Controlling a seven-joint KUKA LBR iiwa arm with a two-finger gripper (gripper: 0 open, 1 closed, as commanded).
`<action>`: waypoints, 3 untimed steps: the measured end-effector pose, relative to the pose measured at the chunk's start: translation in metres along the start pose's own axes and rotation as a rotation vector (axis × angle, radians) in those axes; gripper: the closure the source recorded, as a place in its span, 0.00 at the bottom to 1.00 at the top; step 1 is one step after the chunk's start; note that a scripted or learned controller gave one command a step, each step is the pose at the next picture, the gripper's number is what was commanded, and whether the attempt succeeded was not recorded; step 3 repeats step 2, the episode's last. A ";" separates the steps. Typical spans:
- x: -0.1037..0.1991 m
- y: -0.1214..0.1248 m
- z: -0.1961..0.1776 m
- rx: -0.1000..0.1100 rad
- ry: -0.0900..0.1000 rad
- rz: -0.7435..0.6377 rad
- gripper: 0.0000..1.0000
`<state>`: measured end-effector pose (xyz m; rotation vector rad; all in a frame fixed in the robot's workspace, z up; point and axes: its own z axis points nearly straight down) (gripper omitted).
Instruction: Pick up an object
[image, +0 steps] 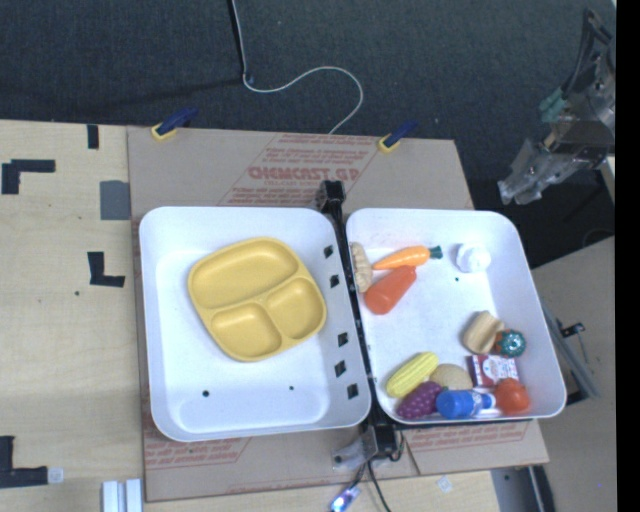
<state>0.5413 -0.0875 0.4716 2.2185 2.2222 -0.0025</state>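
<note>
- Tool (528, 180) sits at the upper right of the frame, outside both bins and clear of every item; blurred, so I cannot tell how it is set.
- Right white plastic bin (520, 262) holds all the pickable toys; left white plastic bin (160, 300) holds a yellow three-section plastic tray (257, 297).
- Easiest targets, my call: orange plastic carrot with green top (402, 257) and red-orange tapered plastic pepper-like piece (388, 288), upper left of the right bin, near each other, open floor on their right.
- Small white round cap-like piece (472, 259) lies alone at the upper right of that bin, also free.
- Lower right cluster is packed: yellow plastic corn cob (411, 373), purple plastic grape bunch (419, 400), blue cylinder (458, 404), red round piece (513, 397), tan bread-like piece (482, 331), teal ball (512, 344); risky, a grab would likely nudge neighbours.
- Best approach: come straight down on the carrot, gripping across its narrow width.
- Writing: red mirrored print on the brown cardboard sheet (290, 170) on the desk (50, 300), not legible; a small red carton (490, 370) has print too small to read.
</note>
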 end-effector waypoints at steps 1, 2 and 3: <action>0.066 -0.039 0.139 0.018 0.005 -0.004 1.00; 0.116 -0.058 0.095 -0.001 0.004 -0.006 1.00; 0.116 -0.058 0.095 -0.001 0.004 -0.006 1.00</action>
